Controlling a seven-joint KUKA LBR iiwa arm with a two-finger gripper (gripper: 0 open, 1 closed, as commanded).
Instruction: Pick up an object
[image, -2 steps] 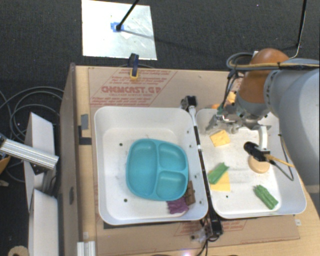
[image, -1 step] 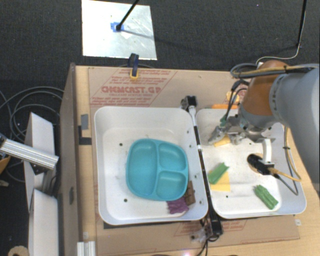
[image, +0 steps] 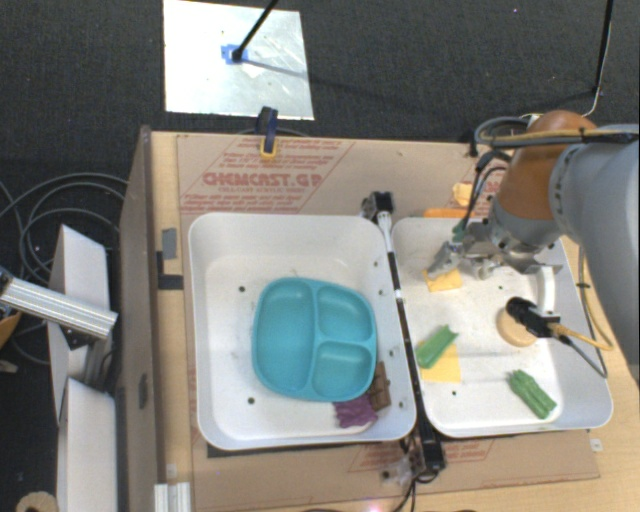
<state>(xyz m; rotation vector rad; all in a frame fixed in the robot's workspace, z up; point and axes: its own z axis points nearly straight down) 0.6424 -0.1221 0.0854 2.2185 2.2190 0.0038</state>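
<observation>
My gripper (image: 443, 264) hangs low over the far left part of the right bin (image: 590, 405), right above a small yellow piece (image: 446, 282); I cannot make out whether it touches it. Nearer the front of that bin, a green piece (image: 434, 346) rests against a yellow wedge (image: 446, 369). Another green object (image: 531, 393) lies at the front right. A tan round disc (image: 514, 330) sits mid-right, beside the wrist.
The left bin (image: 215, 300) holds a teal divided plate (image: 314, 338), with a purple object (image: 353, 411) and a brown one (image: 381, 389) at its front right corner. Orange bits (image: 443, 212) lie on the cardboard behind the right bin. A black divider (image: 396, 290) separates the bins.
</observation>
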